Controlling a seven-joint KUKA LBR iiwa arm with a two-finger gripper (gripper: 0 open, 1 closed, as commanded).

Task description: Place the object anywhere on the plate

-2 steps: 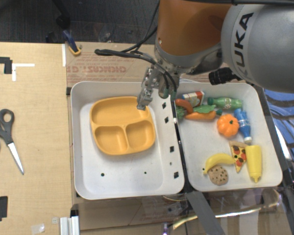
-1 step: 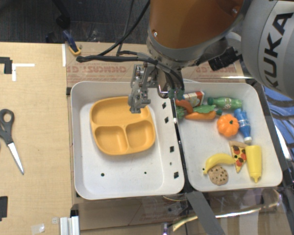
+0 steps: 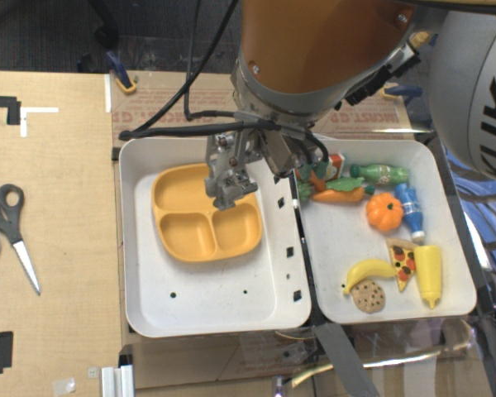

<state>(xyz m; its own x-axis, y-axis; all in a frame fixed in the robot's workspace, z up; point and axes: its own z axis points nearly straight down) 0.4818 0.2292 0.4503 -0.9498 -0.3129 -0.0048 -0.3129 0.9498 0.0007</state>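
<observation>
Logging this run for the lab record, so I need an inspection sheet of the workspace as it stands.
Surface: two white bins side by side, left bin, right bin.
Job's things: yellow divided plate in the left bin, nothing seen on its visible part.
Clutter: banana, cookie, pizza slice, mustard bottle, pumpkin, blue bottle, green bottle, carrot, all in the right bin.
Hand: hand over the plate's upper right.
Cables: black cables behind the bins.
Surroundings: scissors on the left board.

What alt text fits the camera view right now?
The gripper hangs over the yellow plate in the left bin. The right bin holds toy food: pumpkin, banana, cookie, pizza slice and bottles. Scissors lie on the bench at left.
</observation>
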